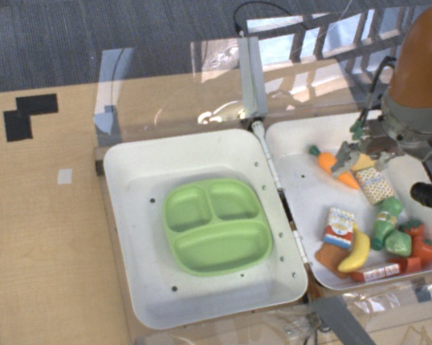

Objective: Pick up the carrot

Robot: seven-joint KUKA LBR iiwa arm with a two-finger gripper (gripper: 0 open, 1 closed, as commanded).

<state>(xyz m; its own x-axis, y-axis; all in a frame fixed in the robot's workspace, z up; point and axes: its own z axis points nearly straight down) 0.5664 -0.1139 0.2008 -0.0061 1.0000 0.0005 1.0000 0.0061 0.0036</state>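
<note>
An orange carrot (334, 167) with a green top lies in the upper middle of the right bin (296, 140). My gripper (357, 152) hangs right over the carrot's right end, reaching in from the right under the arm's orange band. Its dark fingers (346, 157) are spread on either side of the carrot's lower end, with a small yellowish piece by them. The carrot still rests on the bin floor.
Below the gripper in the right bin lie a patterned packet (373, 184), a small carton (339, 228), a banana (355, 252), green peppers (387, 223), a tomato (425, 249) and other toy food. The left bin (151, 300) holds a green divided plate (217, 226).
</note>
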